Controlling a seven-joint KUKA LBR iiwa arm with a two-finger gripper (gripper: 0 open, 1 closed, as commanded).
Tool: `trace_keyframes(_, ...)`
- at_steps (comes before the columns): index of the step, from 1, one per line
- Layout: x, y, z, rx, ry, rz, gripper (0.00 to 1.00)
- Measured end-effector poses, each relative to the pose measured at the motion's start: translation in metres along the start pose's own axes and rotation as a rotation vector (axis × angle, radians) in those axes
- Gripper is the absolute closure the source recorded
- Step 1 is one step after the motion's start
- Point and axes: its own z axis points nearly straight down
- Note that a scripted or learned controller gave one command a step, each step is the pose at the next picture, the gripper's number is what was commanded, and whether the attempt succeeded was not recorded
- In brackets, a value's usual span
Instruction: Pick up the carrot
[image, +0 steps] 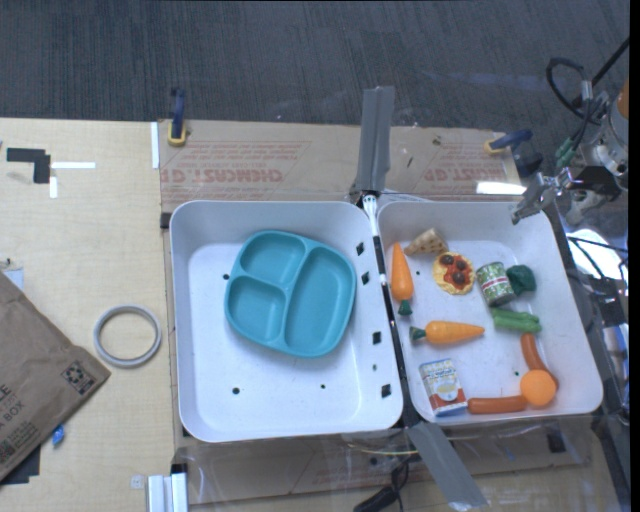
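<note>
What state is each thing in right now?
Upper carrot: lying along right bin's left wall.
Lower carrot: lying mid-bin, untouched.
Teal plate: flat in left bin.
Can: tipped on side.
Tool: above right bin's far corner.

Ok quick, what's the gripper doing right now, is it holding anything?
Gripper: over the right bin's far corner, clear of both carrots; open or closed cannot be told.

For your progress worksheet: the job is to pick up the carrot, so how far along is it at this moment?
Nothing looks done yet. Two carrots lie in the right bin: one carrot by its left wall, another carrot mid-bin. The gripper is at the bin's far right corner, apart from both. Approach, grasp and lift all remain.
</note>
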Motion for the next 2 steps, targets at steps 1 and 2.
trace_keyframes(1, 0.07, -0.032, 0.112, 0.0, 0.001, -0.341, 0.0)
trace_keyframes(2, 0.068, -0.076, 0.189, -0.008, 0.003, -0.326, 0.0)
